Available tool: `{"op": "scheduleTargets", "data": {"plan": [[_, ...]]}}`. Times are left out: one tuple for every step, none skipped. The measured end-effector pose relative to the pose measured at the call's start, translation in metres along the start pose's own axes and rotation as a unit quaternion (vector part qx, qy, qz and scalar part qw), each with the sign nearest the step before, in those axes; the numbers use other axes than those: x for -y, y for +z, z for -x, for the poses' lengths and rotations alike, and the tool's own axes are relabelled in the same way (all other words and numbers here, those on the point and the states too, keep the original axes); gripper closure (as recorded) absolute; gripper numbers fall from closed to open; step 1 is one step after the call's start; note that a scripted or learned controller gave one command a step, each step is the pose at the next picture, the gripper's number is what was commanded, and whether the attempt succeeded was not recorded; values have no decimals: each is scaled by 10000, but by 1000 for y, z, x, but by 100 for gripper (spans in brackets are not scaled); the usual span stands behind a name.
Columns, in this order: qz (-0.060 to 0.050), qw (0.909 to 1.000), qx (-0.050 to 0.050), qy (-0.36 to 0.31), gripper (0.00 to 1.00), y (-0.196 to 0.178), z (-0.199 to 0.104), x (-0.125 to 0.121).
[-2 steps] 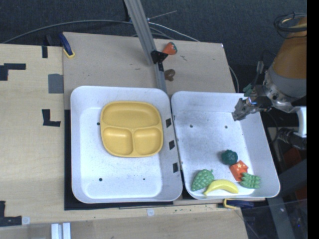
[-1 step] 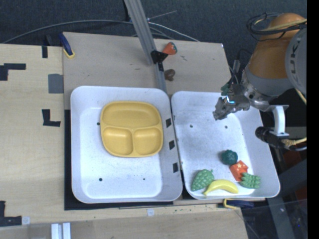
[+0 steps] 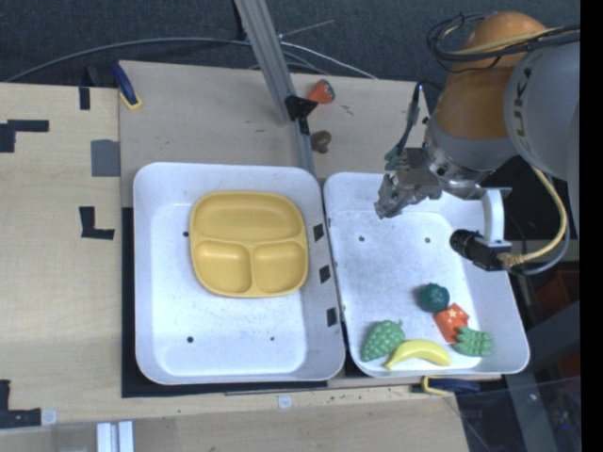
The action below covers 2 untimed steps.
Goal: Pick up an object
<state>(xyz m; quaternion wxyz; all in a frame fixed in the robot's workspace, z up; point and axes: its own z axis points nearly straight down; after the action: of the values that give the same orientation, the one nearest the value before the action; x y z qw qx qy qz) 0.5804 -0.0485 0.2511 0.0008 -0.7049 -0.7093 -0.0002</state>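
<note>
Grey arm holds the hand (image 3: 388,205) over the far end of the right bin (image 3: 377,271); whether it is open or closed I cannot tell, and nothing shows in it. Judged an approach step. The toys, green grapes (image 3: 382,339), banana (image 3: 419,353), teal ball (image 3: 433,297), crowd the near right corner against the rim, leaving little room there; the middle lies bare.
</note>
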Motion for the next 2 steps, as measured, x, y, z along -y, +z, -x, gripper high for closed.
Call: {"op": "scheduleTargets", "data": {"plan": [[-7, 10000, 4, 0, 100, 15, -49, -16], [0, 10000, 6, 2, 100, 25, -92, -37]]}}
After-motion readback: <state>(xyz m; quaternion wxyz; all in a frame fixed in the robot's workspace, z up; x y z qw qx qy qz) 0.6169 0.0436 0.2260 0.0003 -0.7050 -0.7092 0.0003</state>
